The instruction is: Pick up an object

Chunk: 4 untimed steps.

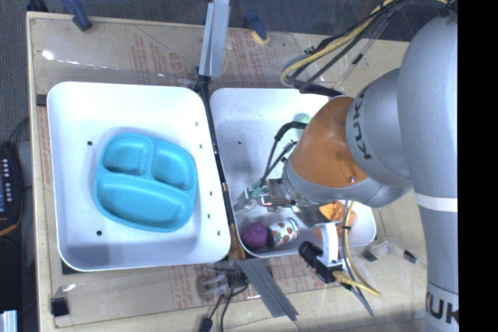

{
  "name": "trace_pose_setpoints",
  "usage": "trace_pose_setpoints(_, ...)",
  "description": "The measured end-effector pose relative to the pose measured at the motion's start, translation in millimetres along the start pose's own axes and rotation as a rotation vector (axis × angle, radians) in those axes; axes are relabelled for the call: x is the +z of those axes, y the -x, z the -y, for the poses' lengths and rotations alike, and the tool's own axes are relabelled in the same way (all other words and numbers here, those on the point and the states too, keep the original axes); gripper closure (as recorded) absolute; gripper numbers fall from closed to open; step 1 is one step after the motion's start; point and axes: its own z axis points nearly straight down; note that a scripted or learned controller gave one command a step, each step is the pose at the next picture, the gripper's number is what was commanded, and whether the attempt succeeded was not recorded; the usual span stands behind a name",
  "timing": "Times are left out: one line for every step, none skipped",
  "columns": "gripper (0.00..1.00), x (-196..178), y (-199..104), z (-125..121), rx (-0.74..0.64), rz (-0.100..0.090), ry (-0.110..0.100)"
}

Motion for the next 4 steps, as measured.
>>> trace_pose_setpoints(1.0, -8.2, -3.4, 0.4, -0.009, -0.007, -0.007)
trace_pose_setpoints(1.0, 4.1, 85.4, -0.6, -0.01, -0.013, -0.008)
trace_pose_setpoints(0.0, 4.2, 85.1, -0.7, -0.01, -0.014, -0.008)
trace_pose_setpoints(0.0, 4.8, 92.6, -104.2, -0.013, -0.013, -0.009)
